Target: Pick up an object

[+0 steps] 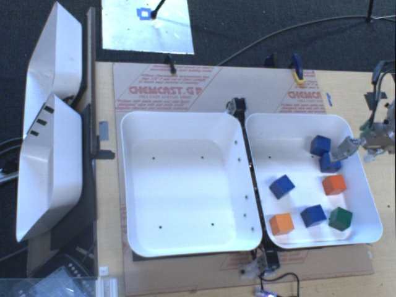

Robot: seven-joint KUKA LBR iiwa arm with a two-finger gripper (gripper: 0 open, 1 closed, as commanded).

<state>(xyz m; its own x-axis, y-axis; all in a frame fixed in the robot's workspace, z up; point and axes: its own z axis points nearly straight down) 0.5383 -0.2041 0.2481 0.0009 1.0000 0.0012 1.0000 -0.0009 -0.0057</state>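
The right bin [357, 231] served as the landmark. The gripper [337, 156] reached in over the bin's right rim, its fingertips at a small blue block [328, 163] in the upper right part; whether the fingers were parted or clamped could not be told. A second blue block [320, 145] lay just above. Toward the bin's centre sat another blue block [281, 186]; an orange-red block [333, 184] lay near the right wall. Along the lower edge stood an orange block [281, 223], a blue block [313, 215] and a green block [340, 218].
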